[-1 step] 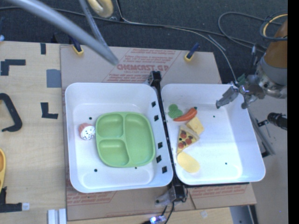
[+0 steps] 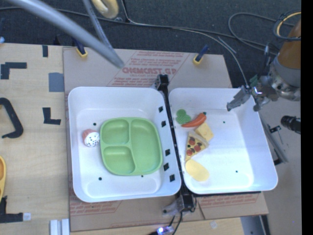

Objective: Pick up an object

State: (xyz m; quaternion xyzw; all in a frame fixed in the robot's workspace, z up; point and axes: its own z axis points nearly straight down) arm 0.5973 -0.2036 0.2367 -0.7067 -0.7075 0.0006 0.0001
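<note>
Red "CHEMCAST GP" lettering marks the cardboard sheet under both bins.

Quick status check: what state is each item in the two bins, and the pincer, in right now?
pincer: over right bin's far right rim, holding nothing
green divided plate: flat in left bin
dice: beside plate
toy carrot: lying in right bin
pizza slice: flat
yellow chip: flat

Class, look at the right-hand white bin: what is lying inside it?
Inside the right bin lie a green leafy piece, an orange carrot, a yellow cheese wedge, a pizza slice and a pale yellow oval piece. Anything beneath these is covered.
</note>
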